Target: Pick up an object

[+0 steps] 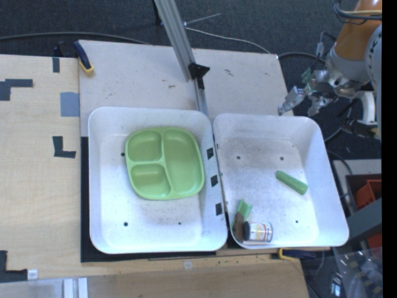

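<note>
Two bins sit edge to edge. End effector (304, 101) hangs outside right bin (322, 185), past its far rim, fingers apart, gripping nothing. Green stick (291, 182) lies mid-floor; jar (257, 231) at near rim.

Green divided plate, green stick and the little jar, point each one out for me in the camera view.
green divided plate (165, 164), camera view, on the ridge where its three compartments meet.
green stick (291, 182), camera view, middle of its length, right bin.
little jar (260, 231), camera view, on its labelled side, lying near the right bin's front edge.
</note>
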Tool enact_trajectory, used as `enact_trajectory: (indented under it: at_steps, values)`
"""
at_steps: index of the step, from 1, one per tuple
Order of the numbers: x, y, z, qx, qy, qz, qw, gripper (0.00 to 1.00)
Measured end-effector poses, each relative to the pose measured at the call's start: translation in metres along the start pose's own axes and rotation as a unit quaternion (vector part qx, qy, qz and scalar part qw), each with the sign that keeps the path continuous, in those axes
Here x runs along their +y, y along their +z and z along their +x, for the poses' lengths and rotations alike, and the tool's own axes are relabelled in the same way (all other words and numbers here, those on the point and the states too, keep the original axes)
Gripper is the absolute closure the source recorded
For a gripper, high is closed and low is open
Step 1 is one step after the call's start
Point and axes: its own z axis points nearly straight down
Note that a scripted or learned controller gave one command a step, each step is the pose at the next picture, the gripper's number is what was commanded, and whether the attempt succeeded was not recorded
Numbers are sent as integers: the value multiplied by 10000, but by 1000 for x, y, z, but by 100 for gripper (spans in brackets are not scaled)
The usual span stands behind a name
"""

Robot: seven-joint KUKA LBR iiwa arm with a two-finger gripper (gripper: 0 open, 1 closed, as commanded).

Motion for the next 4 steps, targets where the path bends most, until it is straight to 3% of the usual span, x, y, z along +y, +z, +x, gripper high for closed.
enact_trajectory:
  at_steps: [1, 3, 4]
  values:
    - [0, 0, 0, -1, 1, 3, 10000, 0]
    - [-5, 88, -1, 4, 1, 22, 10000, 0]
    - [-6, 120, 0, 30, 18, 92, 10000, 0]
